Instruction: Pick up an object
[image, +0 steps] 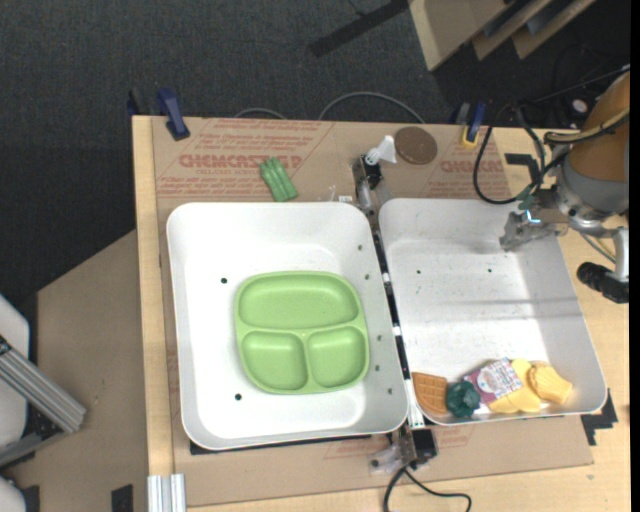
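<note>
Small objects lie bunched in the near corner of the right bin (470, 270): a brown waffle-like piece (429, 392), a dark green item (462, 400), a pink-and-white packet (497, 379) and yellow-orange pieces (540, 385). My gripper (524, 229) hangs over the far right part of that bin, well away from the pile, at the end of the grey arm with its orange band (600, 150). Nothing shows between its fingers.
The left bin (200, 250) holds a green three-compartment tray (300, 330). On the cardboard behind the bins lie a green clip-like item (279, 180) and a brown disc (415, 146). Blue clamps and cables sit along the far bench edge.
</note>
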